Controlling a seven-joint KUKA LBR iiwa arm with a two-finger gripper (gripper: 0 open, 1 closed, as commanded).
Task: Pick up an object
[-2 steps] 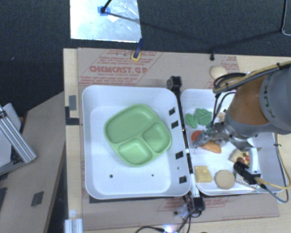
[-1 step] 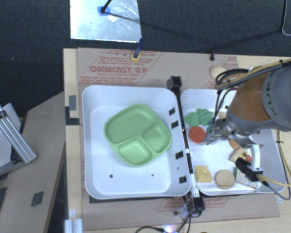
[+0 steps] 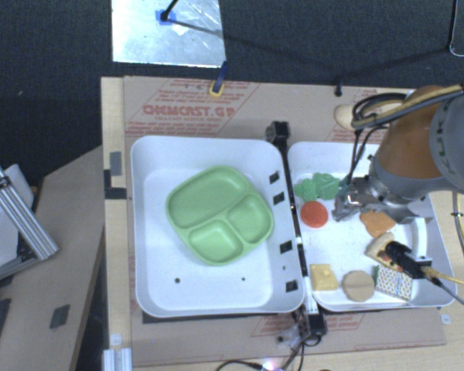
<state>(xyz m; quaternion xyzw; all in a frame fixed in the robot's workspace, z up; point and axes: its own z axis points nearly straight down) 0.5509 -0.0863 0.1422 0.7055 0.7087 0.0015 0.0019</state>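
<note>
2 white bins [image 3: 151,230] on cardboard-topped bench [image 3: 185,103], dark carpet [image 3: 46,60] behind; gripper [image 3: 345,205] fingers: can't tell.

Illumination was even and moderately bright, coming from overhead. The two white bins [image 3: 216,149] were near overexposure, with little surface detail. A metallic sheet [image 3: 168,22] at the top showed mottled glare. Shadows were soft and short, the clearest under the arm [image 3: 417,145]. The dark floor [image 3: 46,52] appeared grainy. Overall sharpness was low, and small items looked slightly blurred.
</note>
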